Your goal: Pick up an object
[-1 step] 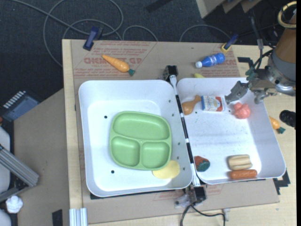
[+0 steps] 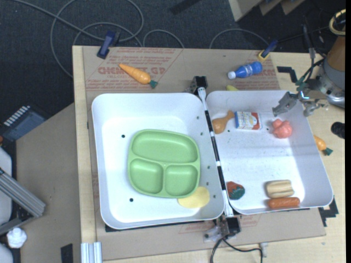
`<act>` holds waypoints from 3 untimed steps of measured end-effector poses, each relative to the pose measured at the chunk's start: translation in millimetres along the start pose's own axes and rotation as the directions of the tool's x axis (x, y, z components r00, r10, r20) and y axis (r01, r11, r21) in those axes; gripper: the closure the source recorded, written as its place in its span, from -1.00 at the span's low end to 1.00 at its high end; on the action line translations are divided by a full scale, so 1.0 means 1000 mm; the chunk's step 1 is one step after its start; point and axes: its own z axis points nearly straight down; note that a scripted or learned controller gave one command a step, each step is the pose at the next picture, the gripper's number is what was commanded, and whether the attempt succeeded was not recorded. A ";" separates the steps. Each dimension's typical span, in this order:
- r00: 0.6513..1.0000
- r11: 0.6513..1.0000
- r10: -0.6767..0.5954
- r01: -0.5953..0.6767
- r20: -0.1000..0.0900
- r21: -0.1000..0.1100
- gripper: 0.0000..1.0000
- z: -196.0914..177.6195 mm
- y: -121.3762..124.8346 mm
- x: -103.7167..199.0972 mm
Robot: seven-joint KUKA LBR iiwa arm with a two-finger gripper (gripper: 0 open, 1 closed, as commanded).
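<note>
Your gripper [image 2: 289, 102] hangs over the far right corner of the right bin [image 2: 323, 171], and its two grey fingers stand spread apart with nothing between them. It sits there, by my reading, because the nearest candidate lies just below it: the pink lumpy toy [image 2: 282, 129], a soft-looking rounded thing resting on the bin floor near the far wall, apart from the fingers.

You have other choices in that bin. A small flat packet [image 2: 247, 120] with blue and red print lies left of the pink toy, and a tan pear-shaped piece [image 2: 221, 123] rests against the divider side. Along the near wall sit a tan bread roll [image 2: 279, 188], an orange-red sausage [image 2: 284, 203] just in front of it, and a dark red-and-green lump [image 2: 236, 190] further left (too small to name with confidence).

The left bin [image 2: 104, 163] holds a pale green divided plate [image 2: 163, 162], smooth and glossy like moulded plastic, with a yellow disc [image 2: 193, 199] tucked at its near right corner. These are flat and low, so I judge them poor targets for a two-finger pinch.

Outside the bins, on the cardboard, lie a plastic carrot [image 2: 137, 74] and a blue bottle [image 2: 246, 70], both out of the working area.
</note>
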 end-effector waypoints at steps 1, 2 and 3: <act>1.000 1.000 -0.002 0.002 -0.002 0.002 -1.00 0.049 0.010 0.001; 1.000 1.000 -0.002 0.002 -0.005 0.002 -1.00 0.078 0.003 -0.012; 1.000 1.000 -0.002 0.002 -0.001 -0.002 1.00 0.067 0.004 -0.013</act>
